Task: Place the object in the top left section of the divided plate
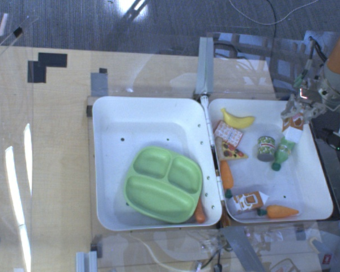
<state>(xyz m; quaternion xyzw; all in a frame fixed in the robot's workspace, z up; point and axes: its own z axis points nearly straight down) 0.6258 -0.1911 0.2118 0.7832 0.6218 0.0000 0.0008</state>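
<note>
**Carton gripped over the right bin's far right corner**

A small orange and white carton (294, 123) is seen clamped between the fingers of the gripper (297, 111), above the far right corner of the right bin (323, 200). The green divided plate (163, 184) lies in the left bin (136, 115), well apart from the carton. A green bottle (283, 153) and a small can (266, 147) lie just near of the gripper.

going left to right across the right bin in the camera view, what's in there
pizza slice → banana → can → green bottle → carton at the gripper, by the right wall
</note>
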